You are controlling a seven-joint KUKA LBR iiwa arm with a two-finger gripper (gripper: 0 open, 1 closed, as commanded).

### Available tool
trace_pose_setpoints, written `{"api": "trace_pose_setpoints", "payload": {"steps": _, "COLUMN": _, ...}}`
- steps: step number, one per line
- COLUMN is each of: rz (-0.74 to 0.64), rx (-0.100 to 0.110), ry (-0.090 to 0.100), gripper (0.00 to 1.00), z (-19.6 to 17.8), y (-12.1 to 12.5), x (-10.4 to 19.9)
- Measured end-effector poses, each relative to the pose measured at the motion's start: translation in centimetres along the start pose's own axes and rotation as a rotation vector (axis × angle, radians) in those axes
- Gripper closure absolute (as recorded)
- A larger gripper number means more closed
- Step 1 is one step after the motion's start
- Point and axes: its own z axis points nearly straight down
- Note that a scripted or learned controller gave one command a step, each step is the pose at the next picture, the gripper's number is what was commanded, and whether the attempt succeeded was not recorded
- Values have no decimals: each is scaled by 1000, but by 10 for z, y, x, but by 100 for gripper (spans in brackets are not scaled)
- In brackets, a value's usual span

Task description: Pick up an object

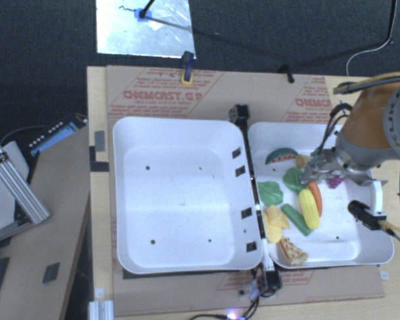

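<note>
A grey robot arm (380, 129) with an orange band is reaching in from the right and leaning down over the right-hand white bin (367, 245), which is holding a heap of toy food. Its gripper (315, 172) is sitting low among the toys, and whether it is gripping anything cannot be told from here, since the wrist is covering it. Judging by this pose, the arm is in the reaching-down step of the pick, with nothing visibly lifted yet. The larger left-hand bin (180, 139) is lying well off to the gripper's left. Just below the gripper, a yellow corn cob (308, 209) and an orange carrot (316, 197) are lying side by side, with a dark green cucumber (297, 219) below them. A watermelon slice (282, 156) is resting to the gripper's upper left, a green leaf (271, 193) to its lower left, and a small purple piece (334, 181) just to its right. The next move likely calls for closing on whichever toy is lying directly under it, then rising straight up.
</note>
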Motion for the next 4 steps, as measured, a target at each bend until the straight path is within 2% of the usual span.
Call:
{"api": "trace_pose_setpoints", "payload": {"steps": 1, "rz": -4, "rx": 0, "ry": -1, "gripper": 100, "z": 2, "y": 43, "x": 9}}
{"api": "trace_pose_setpoints", "payload": {"steps": 2, "rz": 0, "rx": 37, "ry": 1, "gripper": 100, "z": 16, "y": 77, "x": 26}}
{"api": "trace_pose_setpoints", "payload": {"steps": 3, "rz": 2, "rx": 37, "ry": 5, "gripper": 100, "z": 16, "y": 78, "x": 24}}
{"api": "trace_pose_setpoints", "payload": {"steps": 4, "rz": 1, "rx": 7, "ry": 0, "gripper": 100, "z": 12, "y": 44, "x": 21}}
